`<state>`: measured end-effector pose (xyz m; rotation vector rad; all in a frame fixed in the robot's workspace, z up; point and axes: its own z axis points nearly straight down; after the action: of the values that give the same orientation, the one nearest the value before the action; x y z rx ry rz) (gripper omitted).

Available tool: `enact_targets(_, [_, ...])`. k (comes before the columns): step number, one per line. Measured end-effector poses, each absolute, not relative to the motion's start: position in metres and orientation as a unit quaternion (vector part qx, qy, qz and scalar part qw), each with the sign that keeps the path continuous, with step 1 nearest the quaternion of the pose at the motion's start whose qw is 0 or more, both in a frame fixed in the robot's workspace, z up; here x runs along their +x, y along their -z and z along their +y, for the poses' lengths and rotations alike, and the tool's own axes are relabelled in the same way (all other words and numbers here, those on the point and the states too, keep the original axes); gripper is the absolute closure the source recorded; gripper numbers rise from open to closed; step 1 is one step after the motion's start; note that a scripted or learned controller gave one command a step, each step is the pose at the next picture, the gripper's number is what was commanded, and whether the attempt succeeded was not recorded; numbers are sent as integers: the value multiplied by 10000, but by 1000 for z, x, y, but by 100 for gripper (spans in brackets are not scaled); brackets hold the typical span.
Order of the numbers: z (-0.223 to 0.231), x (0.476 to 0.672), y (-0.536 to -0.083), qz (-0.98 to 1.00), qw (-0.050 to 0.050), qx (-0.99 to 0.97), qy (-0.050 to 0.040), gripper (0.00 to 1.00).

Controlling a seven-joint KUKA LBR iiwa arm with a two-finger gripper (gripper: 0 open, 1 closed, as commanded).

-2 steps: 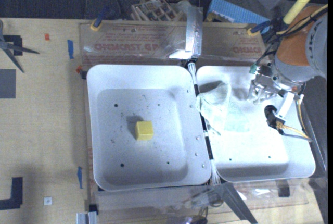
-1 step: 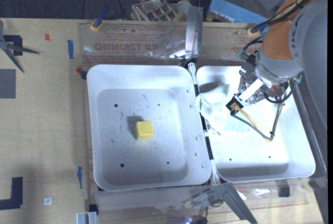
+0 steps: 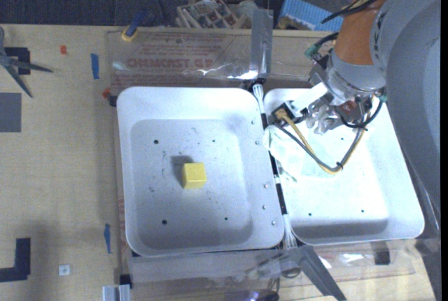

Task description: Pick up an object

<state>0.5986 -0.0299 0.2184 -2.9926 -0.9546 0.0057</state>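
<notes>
A small yellow block (image 3: 194,175) lies on the floor of the left bin (image 3: 140,110), a little left of its middle. My gripper (image 3: 329,117) hangs over the upper part of the right bin (image 3: 392,222), well to the right of the block and apart from it. The arm's wrist and cables cover it from above. A yellow cable (image 3: 315,152) loops down from the wrist over the right bin's floor.
The two white bins meet at a central ridge (image 3: 274,173). A clear plastic sheet (image 3: 182,61) lies behind the left bin. The wooden bench (image 3: 49,152) spreads to the left, with blue tape marks and black brackets on it.
</notes>
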Motion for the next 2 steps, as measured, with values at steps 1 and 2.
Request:
enact_targets(1, [-14,589,-215,-1144,1,-9934,-15,100])
enact_targets(2, [-16,589,-222,-1127,1,-9936,-26,100])
